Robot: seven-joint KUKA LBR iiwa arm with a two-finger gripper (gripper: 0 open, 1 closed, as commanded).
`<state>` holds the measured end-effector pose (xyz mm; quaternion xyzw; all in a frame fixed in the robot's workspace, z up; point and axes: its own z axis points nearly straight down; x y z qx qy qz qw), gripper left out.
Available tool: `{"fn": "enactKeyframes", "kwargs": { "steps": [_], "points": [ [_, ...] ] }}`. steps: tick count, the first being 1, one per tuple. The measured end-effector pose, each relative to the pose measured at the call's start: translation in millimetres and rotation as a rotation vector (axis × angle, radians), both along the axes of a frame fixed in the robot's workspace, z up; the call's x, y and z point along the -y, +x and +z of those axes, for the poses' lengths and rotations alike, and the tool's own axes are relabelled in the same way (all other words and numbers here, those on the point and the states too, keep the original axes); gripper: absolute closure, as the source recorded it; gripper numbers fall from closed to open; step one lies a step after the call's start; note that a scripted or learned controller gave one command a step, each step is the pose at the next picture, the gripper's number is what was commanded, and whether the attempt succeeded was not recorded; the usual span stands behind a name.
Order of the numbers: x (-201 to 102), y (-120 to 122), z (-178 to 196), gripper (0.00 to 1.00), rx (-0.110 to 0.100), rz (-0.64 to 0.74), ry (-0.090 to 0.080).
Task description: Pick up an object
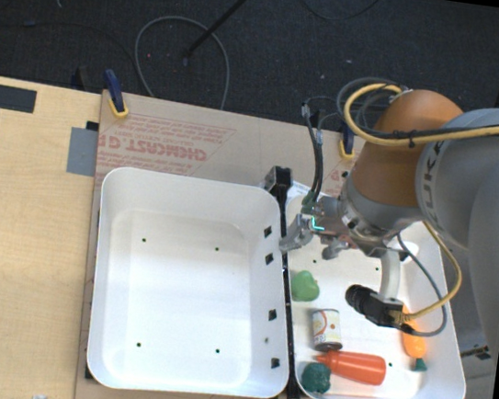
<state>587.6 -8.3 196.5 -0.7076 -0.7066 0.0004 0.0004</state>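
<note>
Gripper (pixel 317 234) hovering over the upper left of the right bin (pixel 454 387), grip state we cannot tell; we judge nothing lifted, the green object (pixel 303 286) lying just below in frame.

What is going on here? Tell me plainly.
The grey KUKA arm's gripper hangs over the far end of the right white bin, near the divider. No object shows in its grasp. In that bin lie a pale green lump, a small labelled can, an orange-red tube, a dark green ball and a small orange carrot-like piece.
</note>
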Motion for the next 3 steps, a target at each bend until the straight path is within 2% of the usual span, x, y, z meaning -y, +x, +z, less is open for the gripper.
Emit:
{"fn": "enactKeyframes", "kwargs": {
  "steps": [1,2,3],
  "points": [
    [1.1,-0.1,10.0,1.00,0.000,-0.001,0.000],
    [1.1,-0.1,10.0,0.00,0.000,-0.001,0.000],
    [2.3,-0.1,20.0,1.00,0.000,-0.003,0.000]
  ]
}}
